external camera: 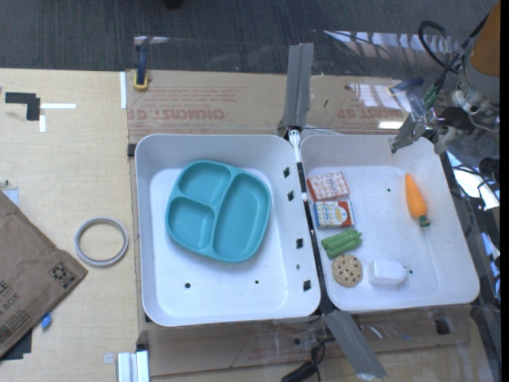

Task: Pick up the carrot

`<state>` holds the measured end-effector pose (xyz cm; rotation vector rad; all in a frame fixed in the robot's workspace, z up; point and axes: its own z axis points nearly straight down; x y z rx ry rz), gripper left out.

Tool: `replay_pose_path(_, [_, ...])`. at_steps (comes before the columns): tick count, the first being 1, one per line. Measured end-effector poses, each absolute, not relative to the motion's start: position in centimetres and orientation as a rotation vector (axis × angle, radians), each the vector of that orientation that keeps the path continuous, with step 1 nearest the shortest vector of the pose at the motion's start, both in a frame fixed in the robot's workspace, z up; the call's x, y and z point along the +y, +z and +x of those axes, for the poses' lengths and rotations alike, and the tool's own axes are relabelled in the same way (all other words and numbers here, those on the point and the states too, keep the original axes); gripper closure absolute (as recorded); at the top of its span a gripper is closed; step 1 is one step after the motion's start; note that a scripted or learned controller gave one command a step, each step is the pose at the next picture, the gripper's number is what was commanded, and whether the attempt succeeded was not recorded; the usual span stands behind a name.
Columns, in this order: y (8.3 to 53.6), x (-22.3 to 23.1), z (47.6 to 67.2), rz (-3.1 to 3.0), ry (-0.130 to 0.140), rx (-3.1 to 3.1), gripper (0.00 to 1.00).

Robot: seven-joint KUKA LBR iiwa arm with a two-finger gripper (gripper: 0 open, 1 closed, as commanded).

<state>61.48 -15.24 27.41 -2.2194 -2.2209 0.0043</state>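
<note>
An orange carrot (414,196) with a small green stem end lies in the right bin (445,293), near its right wall, pointing toward the far rim. My gripper (420,136) hangs over the far right corner of that bin, above and beyond the carrot and apart from it. Its fingers stand open with nothing between them.
The right bin also holds two small red-and-white cartons (328,185) (332,213), green beans (342,241), a cookie (347,270) and a white block (387,273). A teal divided plate (219,211) lies in the left bin (151,277). A tape ring (101,240) and a cardboard box (24,277) sit on the bench at left.
</note>
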Motion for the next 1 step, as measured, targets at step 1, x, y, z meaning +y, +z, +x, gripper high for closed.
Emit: replay_pose_path(1, [27.41,-15.24,61.48,-2.219,0.004,-2.221,0.0])
